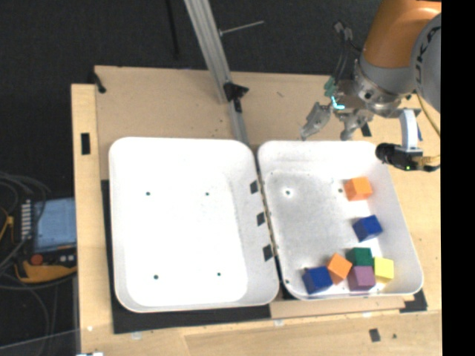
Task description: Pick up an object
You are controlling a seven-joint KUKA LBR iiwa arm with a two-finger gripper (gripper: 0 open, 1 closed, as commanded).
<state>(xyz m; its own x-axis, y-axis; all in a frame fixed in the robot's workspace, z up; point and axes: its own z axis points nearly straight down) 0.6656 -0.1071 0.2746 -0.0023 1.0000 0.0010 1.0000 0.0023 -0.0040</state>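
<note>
The hand point(332, 127), fingers spread wide and holding nothing, hangs at the right bin's point(297, 162) upper rim, the orange cube point(358, 188) nearest, lower right.

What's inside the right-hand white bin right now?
The right bin holds seven small blocks: an orange one, a blue one, and a near-edge cluster of blue, orange, green, purple and yellow. The green one is partly covered.

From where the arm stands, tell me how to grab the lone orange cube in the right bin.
Take the orange cube straight from above, closing on two opposite flat side faces. It sits apart from the other blocks, with bare bin floor all round, so the tool has room on either side.
</note>
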